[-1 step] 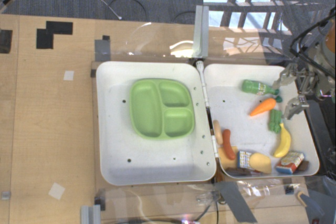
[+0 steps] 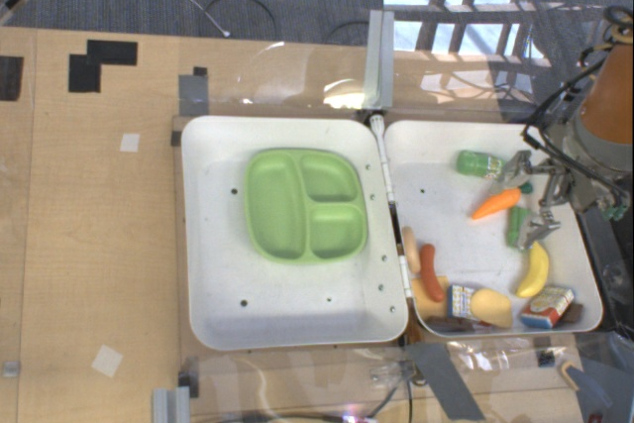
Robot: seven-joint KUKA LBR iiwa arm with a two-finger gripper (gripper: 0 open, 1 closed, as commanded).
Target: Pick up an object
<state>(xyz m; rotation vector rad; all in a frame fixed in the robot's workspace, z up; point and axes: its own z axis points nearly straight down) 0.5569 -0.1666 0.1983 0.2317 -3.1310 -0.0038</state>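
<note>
My gripper (image 2: 529,200) hangs over the right side of the right bin (image 2: 436,149), open, with nothing between its fingers. One fingertip (image 2: 515,169) is near the green bottle (image 2: 480,163), the other (image 2: 540,230) just above the banana (image 2: 534,270). An orange carrot (image 2: 495,203) lies just left of the gripper. A small dark green item (image 2: 514,226) sits beside the lower finger. Along the bin's front edge lie a red sausage (image 2: 428,261), a bread roll (image 2: 424,286), a small printed box (image 2: 461,298), a yellow lump (image 2: 492,306) and a red and blue carton (image 2: 548,308).
The left bin (image 2: 213,302) holds a green divided plate (image 2: 304,205) at its middle. A ridge (image 2: 388,213) separates the two bins. The arm's orange band (image 2: 606,104) and cables are at the right edge. Bare white floor shows in the right bin's centre.
</note>
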